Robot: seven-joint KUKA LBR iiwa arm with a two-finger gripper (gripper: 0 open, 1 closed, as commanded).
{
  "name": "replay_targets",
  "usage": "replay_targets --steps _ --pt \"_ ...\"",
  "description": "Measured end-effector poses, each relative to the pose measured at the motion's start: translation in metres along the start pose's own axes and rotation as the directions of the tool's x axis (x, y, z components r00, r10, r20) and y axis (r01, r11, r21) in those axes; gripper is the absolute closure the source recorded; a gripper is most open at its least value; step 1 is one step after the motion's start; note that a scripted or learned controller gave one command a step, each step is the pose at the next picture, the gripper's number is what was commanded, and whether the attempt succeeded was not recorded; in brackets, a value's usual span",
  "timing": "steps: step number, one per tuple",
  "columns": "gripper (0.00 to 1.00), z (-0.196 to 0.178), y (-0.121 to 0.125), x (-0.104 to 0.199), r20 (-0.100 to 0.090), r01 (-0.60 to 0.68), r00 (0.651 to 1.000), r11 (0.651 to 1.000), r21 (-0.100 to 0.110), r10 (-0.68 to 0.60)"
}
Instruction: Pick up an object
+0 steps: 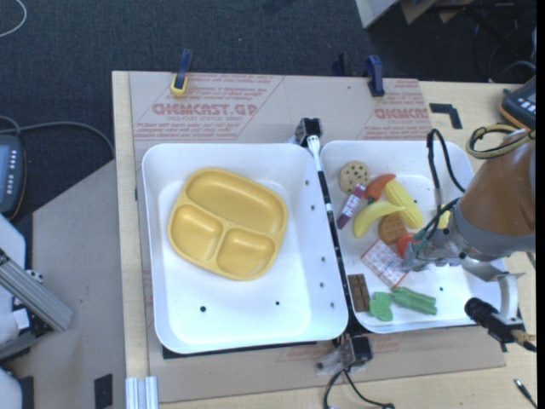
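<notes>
The gripper [415, 256] hangs low in the right bin [451, 156], near its right wall, fingers too blurred to tell their spread, with the red-and-white packet [385, 261] lying just left of them toward the divider.

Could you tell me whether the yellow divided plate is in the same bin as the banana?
No, the yellow plate lies in the left bin, the banana in the right bin.

The grey arm with its orange band [508, 201] runs off the right edge and hides the right white bin's [387, 149] far side; the end effector [415, 254] is too blurred to read.
</notes>
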State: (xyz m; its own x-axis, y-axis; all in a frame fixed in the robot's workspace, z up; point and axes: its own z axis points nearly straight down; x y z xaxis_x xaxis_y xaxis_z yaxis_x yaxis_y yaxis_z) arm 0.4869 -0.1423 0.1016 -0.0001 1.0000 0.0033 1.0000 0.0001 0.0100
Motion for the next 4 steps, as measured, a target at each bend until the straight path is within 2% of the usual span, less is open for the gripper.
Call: replay_targets --steps 2,3,4 --pt "1.0 -0.116 0.008 0.011 0.005 0.001 1.0 1.0 0.004 -0.001" --pt "1.0 -0.124 0.009 0.011 0.005 0.001 1.0 1.0 0.006 -0.001" --pt "1.0 -0.121 -0.004 0.072 0.0 0.006 1.0 1.0 0.013 -0.006"
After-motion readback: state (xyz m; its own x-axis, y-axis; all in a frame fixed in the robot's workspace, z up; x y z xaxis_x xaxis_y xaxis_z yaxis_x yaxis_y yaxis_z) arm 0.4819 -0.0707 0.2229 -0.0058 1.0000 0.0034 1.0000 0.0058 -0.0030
